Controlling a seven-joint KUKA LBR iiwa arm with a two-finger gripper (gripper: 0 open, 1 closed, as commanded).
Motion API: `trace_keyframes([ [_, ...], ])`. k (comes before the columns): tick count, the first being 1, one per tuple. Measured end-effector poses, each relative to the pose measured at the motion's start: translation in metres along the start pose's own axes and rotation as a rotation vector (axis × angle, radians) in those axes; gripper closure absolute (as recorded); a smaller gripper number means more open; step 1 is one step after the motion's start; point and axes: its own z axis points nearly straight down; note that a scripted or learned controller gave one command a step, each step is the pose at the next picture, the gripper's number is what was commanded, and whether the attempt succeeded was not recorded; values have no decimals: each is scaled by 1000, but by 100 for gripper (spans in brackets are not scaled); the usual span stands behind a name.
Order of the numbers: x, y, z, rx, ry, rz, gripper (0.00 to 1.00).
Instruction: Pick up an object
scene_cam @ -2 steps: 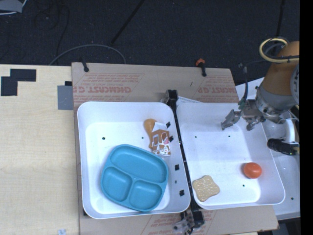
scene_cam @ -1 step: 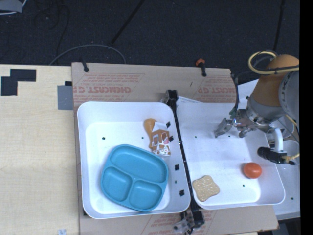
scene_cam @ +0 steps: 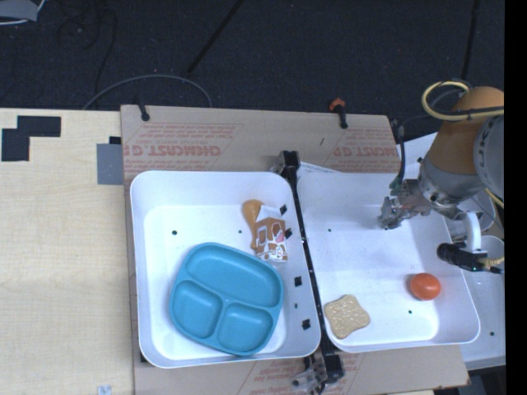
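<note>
The approach step is judged in hand: the pincer (scene_cam: 394,212), its opening not discernible and nothing seen held, hangs over the right bin (scene_cam: 375,346), so a descent toward the orange ball (scene_cam: 425,286) is needed.

Robotics lab, grey arm (scene_cam: 469,151), paired white bins (scene_cam: 152,220), clamped cardboard (scene_cam: 247,142), cables

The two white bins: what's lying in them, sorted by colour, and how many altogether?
Blue: 1, the divided plate in the left bin.
Orange-red: 1, the round ball-like thing in the right bin.
Tan: 1, the bread slice, right bin.
Brown and white: 1, the small packet-like thing, left bin.
Total: 4
</note>
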Motion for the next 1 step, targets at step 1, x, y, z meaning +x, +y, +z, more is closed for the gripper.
trace_keyframes([
  [1,-8,8,-53,-5,-2,4,100],
])
